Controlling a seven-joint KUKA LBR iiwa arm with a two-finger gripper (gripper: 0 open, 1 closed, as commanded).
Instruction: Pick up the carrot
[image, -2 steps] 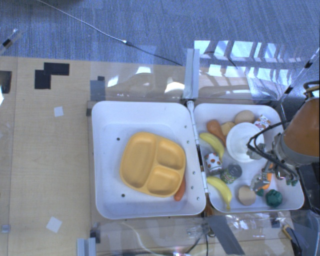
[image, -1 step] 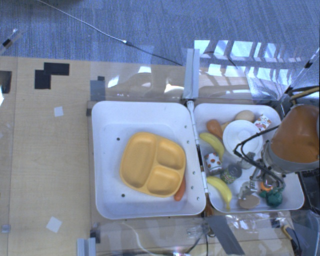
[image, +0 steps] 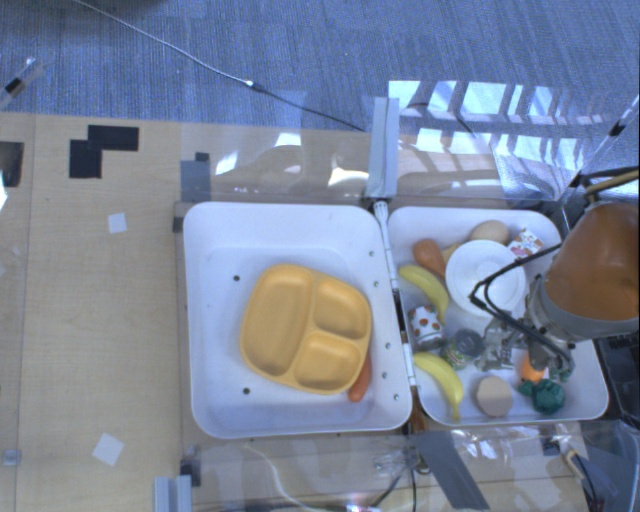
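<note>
Carrot (image: 360, 379) lies in the left bin (image: 215, 300), tucked against the lower right edge of the yellow divided plate (image: 305, 327), close to the wall between the bins. Second orange carrot-like piece (image: 430, 257) sits in the right bin (image: 590, 395) near the top, beside the white plate (image: 485, 276). Arm (image: 597, 272) is over the right bin, well apart from the carrot; gripper (image: 520, 350) hangs low among clutter there: two bananas (image: 425, 288), small can (image: 461, 348), spotted cup (image: 425, 323), green toy (image: 546, 395). Gripper state: cannot tell, nothing visibly held
</note>
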